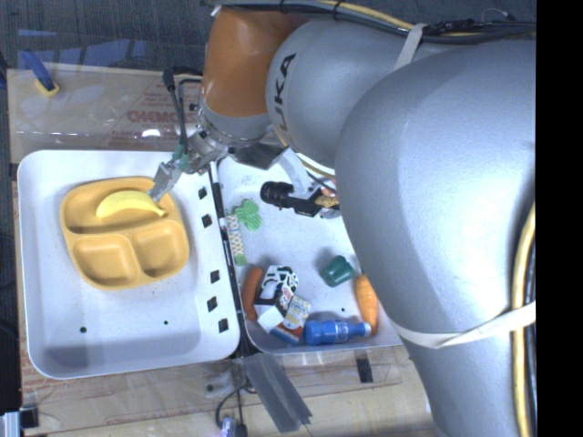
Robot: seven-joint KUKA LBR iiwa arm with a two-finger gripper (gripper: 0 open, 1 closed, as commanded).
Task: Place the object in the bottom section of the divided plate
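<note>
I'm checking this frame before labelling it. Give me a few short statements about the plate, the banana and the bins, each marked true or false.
1. The divided plate sits in the left bin. True.
2. The banana lies in one of the plate's two small lower sections. False: it lies in the large upper section.
3. The claw is beside the banana's right end. True.
4. The blue bottle stands on the plate. False: it lies in the right bin.
</note>
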